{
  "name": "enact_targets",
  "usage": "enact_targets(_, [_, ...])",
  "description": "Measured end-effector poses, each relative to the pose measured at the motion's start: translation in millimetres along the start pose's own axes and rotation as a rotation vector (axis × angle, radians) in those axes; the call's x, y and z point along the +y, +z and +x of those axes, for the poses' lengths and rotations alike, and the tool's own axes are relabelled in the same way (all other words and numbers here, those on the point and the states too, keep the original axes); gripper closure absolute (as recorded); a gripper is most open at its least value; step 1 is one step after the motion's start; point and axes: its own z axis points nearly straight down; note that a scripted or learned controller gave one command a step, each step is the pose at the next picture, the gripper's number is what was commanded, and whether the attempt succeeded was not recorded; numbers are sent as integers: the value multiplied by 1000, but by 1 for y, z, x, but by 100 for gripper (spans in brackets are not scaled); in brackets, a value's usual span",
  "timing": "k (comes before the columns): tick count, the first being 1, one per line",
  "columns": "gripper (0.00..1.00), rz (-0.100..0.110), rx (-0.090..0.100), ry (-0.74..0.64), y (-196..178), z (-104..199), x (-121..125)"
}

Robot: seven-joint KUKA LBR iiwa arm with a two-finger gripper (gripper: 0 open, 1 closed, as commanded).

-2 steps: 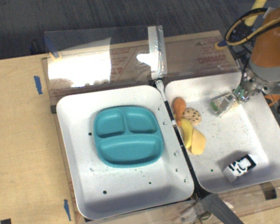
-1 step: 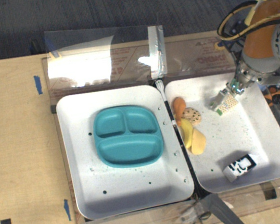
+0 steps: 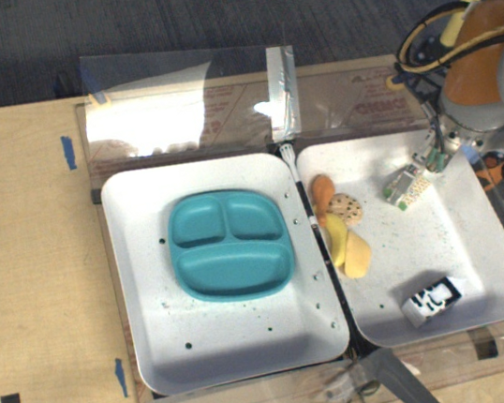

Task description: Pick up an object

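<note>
End effector [image 3: 408, 185], grip state unclear, hangs over far right white bin [image 3: 470, 228]; yellow banana-shaped toy [image 3: 337, 237] lies at bin's left wall—judge: approach from above, clear of wall.

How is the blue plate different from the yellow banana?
The blue plate is big, teal and split into three sections; the yellow banana is small, slim and curved. The plate lies alone in the left bin, the banana among other food in the right bin. Both lie flat.
</note>
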Motion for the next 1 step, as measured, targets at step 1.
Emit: enact_targets(1, [0, -22, -12, 200, 1, 31, -10])
